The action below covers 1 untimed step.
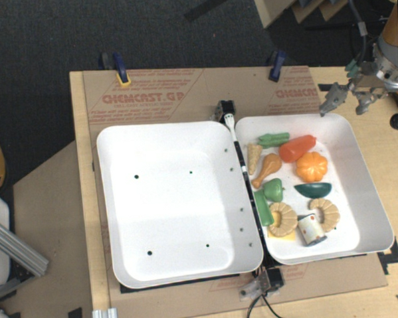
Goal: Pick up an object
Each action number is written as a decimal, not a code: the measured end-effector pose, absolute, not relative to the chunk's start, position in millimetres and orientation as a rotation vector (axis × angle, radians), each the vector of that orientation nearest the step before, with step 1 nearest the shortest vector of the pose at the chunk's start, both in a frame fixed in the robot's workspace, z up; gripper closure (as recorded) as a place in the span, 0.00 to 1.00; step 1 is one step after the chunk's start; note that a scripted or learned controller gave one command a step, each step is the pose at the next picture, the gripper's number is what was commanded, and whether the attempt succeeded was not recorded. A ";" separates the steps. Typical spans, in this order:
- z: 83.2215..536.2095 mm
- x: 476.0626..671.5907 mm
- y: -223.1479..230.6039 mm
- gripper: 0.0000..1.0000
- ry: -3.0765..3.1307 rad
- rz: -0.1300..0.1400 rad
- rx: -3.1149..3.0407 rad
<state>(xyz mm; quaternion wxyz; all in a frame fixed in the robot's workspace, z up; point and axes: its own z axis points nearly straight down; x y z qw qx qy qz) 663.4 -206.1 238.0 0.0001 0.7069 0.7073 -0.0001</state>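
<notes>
Our hand [347,99] hangs spread & empty past the right bin [366,173]; toys [295,183] are packed tight, so we risk a glancing miss.

Above the right bin's [358,146] far corner we see the gripper [347,101]: two grey metal fingers on a dull grey wrist trailing a dark cable.

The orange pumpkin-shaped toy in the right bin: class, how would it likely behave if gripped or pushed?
The orange pumpkin toy looks rounded, so it may roll or slip from a pinch. Its smooth, plastic-looking surface suggests it is stiff and light. Wedged between the red pepper and dark green piece, pushing it would probably nudge both.
</notes>
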 end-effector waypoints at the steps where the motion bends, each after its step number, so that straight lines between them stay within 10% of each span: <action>1: 75.5 663.6 -187.2 0.00 2.230 -0.008 2.227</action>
